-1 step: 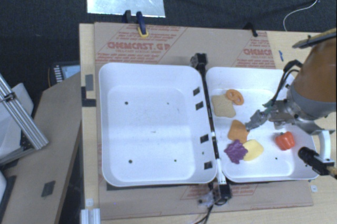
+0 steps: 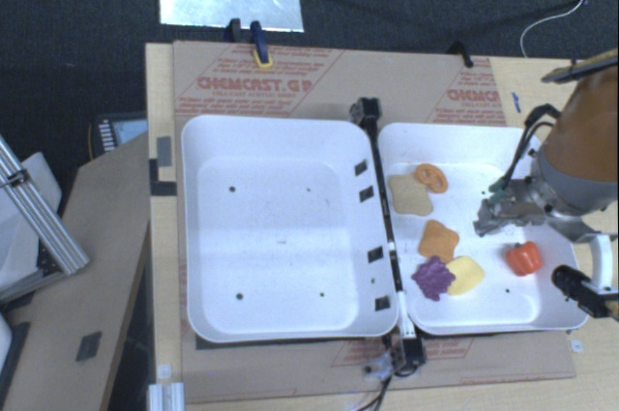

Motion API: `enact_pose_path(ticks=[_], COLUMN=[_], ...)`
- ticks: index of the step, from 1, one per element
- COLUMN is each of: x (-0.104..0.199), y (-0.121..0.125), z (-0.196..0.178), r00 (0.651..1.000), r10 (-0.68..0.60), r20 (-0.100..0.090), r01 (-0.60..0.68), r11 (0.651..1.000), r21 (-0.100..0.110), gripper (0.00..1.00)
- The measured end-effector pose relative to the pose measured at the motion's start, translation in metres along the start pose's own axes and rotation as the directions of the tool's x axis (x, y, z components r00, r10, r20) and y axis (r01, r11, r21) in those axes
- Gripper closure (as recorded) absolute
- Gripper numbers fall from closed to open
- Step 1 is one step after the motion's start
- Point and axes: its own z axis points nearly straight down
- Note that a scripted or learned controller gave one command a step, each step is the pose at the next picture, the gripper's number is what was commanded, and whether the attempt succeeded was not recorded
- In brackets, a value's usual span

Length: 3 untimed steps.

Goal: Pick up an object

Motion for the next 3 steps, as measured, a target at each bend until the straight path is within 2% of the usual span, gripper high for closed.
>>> enact_pose_path(ticks=[1, 2, 3], x=[0.066, 0.176, 0.261], y=[-0.012, 0.011, 0.0], z=[-0.116, -0.143, -0.271], r00=[1.0, 1.0, 1.0], r10=[-0.008, -0.011, -0.01], r20=[-0.002, -0.005, -0.008], r01=[0.008, 0.011, 0.01], r11=[1.0, 1.0, 1.0], r21=[-0.011, -0.002, -0.012], gripper=[1.0, 1.0, 1.0])
